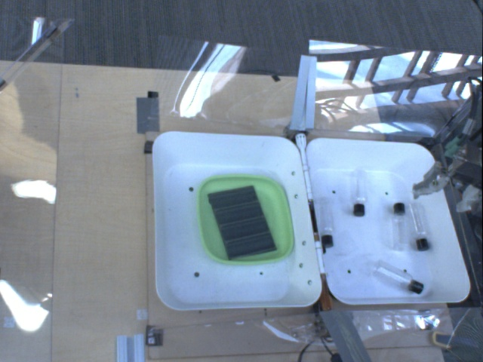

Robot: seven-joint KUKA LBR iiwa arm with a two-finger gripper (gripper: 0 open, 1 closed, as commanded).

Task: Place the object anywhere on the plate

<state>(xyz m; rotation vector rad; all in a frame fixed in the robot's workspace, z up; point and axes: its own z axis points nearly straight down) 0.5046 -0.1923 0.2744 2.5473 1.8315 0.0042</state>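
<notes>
- Camera view looks down at a slant on a wooden counter [83, 202] carrying two white bins side by side: the left bin [173, 277] and the right bin [445, 277], their inner rims touching at the middle.
- A green plate [283, 225] sits near the centre of the left bin, and a dark ribbed slab [241, 222] lies flat on it, slightly turned, well within the plate's rim. If this slab is the object, the task looks already met, since any spot on the plate counts.
- Several clear vials with black caps lie scattered on the floor of the right bin: one vial [358, 198] near the upper middle, another [419, 228] toward the right, a third [396, 276] near the front, and one [326, 231] just beside the shared rim. They lie apart from each other, which would leave room for a grasp on any single one.
- The tool [429, 185] shows at the right edge, over the upper right corner of the right bin, well apart from the plate. It is small and partly lost in the clutter there, so how wide it stands cannot be told; nothing can be seen in its hold.
- Being on the far side from the plate suggests the arm is either clear of a finished drop or poised above the vials.
</notes>
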